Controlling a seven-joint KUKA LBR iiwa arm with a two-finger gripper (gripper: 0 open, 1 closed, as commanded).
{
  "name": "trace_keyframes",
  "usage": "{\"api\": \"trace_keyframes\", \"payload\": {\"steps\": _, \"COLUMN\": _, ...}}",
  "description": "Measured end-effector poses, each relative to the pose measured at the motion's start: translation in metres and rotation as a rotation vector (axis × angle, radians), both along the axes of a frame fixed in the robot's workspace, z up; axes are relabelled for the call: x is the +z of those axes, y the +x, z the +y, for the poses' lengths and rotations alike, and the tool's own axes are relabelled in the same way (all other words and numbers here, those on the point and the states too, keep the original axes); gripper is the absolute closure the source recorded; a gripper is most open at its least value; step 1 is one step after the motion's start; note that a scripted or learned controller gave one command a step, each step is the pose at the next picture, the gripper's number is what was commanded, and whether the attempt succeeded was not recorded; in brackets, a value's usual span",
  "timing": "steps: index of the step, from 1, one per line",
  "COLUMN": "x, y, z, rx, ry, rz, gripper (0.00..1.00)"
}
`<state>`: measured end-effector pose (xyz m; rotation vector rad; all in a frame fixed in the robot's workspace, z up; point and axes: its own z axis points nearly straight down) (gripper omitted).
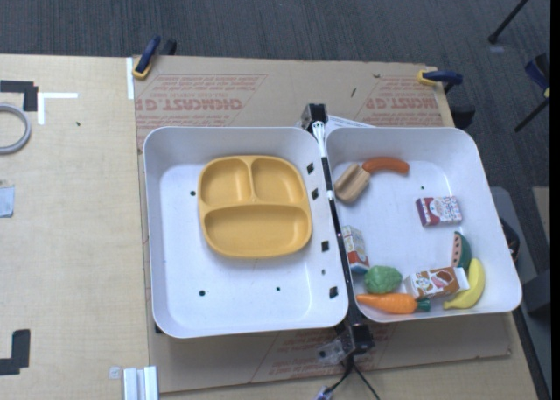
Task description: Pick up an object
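Observation:
The right bin holds several toy foods. A red sausage and a tan bread piece lie near its back left. A small red and white carton rests toward the right. Along the front edge sit a green broccoli, an orange carrot, a juice box, a yellow banana and a watermelon slice. Another small carton leans by the left wall.
The left bin holds a yellow divided plate. Both bins rest on a cardboard sheet clamped at its back corners. Clips join the bins along the middle seam.

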<state>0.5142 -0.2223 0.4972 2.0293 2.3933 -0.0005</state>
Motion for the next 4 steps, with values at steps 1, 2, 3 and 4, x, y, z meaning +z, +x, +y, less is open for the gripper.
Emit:
{"api": "trace_keyframes", "payload": {"steps": 1, "x": 0.0, "y": 0.0, "z": 0.0, "rx": 0.0, "ry": 0.0, "rz": 0.0, "gripper": 0.0}}
{"api": "trace_keyframes", "payload": {"steps": 2, "x": -0.151, "y": -0.036, "z": 0.0, "rx": -0.111, "ry": 0.001, "rz": 0.002, "gripper": 0.0}}
{"api": "trace_keyframes", "payload": {"steps": 3, "x": -0.299, "y": -0.036, "z": 0.02, "rx": -0.002, "ry": 0.002, "rz": 0.002, "gripper": 0.0}}
{"api": "trace_keyframes", "payload": {"steps": 4, "x": -0.405, "y": 0.022, "z": 0.025, "rx": 0.139, "ry": 0.002, "rz": 0.002, "gripper": 0.0}}
